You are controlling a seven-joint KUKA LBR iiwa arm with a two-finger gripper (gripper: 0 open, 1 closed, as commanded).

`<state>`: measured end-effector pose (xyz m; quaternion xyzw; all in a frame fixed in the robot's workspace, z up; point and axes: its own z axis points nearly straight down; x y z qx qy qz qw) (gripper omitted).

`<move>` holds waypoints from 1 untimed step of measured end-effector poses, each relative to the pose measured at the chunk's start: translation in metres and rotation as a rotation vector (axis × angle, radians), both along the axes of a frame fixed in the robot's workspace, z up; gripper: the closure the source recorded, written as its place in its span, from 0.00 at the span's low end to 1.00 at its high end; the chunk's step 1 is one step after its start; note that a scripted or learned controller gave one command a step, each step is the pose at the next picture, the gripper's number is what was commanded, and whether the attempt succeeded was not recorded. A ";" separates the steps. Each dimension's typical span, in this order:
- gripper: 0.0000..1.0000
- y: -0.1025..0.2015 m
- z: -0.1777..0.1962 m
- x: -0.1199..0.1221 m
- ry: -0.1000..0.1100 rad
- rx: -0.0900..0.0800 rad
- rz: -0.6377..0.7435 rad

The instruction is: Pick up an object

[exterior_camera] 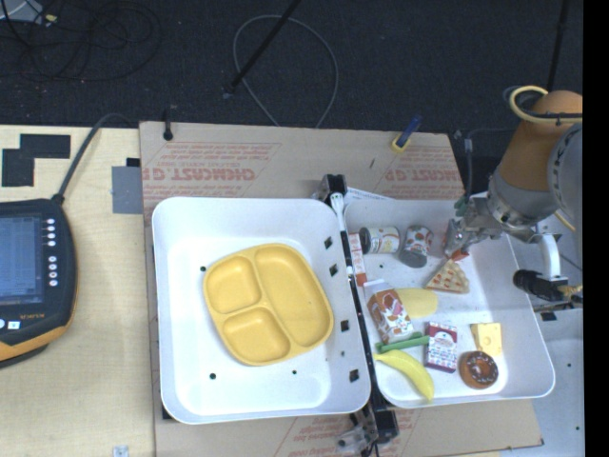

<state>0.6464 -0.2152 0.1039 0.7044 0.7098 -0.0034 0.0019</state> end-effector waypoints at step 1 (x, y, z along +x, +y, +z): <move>0.00 0.000 -0.001 0.000 0.002 0.001 0.001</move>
